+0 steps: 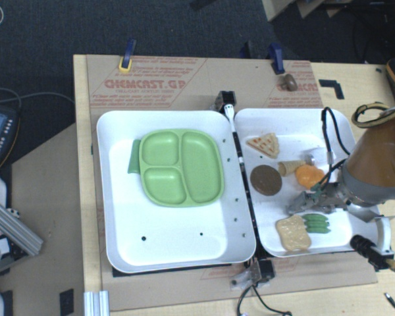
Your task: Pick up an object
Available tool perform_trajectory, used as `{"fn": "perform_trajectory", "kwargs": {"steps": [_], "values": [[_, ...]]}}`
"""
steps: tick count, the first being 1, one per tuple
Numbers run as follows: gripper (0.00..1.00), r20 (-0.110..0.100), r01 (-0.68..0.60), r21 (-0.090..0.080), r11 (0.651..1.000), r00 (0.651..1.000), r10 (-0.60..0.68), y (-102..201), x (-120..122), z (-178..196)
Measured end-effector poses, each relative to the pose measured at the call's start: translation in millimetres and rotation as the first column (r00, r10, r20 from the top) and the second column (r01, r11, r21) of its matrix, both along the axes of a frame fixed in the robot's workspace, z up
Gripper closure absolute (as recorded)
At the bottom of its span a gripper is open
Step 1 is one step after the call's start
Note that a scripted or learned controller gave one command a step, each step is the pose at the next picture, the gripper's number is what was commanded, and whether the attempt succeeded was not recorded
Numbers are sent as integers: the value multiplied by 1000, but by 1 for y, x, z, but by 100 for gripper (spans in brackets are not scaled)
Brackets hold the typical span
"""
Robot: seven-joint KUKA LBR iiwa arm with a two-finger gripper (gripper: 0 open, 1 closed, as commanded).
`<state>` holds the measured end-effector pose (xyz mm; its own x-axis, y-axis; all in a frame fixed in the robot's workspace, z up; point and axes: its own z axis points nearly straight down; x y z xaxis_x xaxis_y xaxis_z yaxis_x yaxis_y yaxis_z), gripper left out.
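Observation:
The right white bin [284, 117] holds several toy foods: a pizza wedge [264, 145], a brown round disc [266, 180], a small tan cylinder [288, 168], an orange ball [308, 176], a green bean pod [316, 224] and a tan bread slice [293, 233]. My gripper [311, 203] hangs low over this bin. It is just below the orange ball and just above the bean pod, to the right of the brown disc. The arm's grey and orange body [375, 163] covers the bin's right side. Nothing is visibly lifted.
The left white bin [171, 239] carries a green divided plate [182, 166] with a darker green piece under its left edge. A black cable [329, 137] loops over the right bin. Clamps stand at the bench's far edge [126, 56].

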<state>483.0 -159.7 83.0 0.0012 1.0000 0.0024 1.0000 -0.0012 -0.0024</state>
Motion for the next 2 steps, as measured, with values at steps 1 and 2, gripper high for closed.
{"fn": "perform_trajectory", "kwargs": {"steps": [1,2], "values": [[100,5,0,-3,1000,1000,0,-1,1,12],[100,9,-2,-5,1000,1000,2,5,-4,70]]}}
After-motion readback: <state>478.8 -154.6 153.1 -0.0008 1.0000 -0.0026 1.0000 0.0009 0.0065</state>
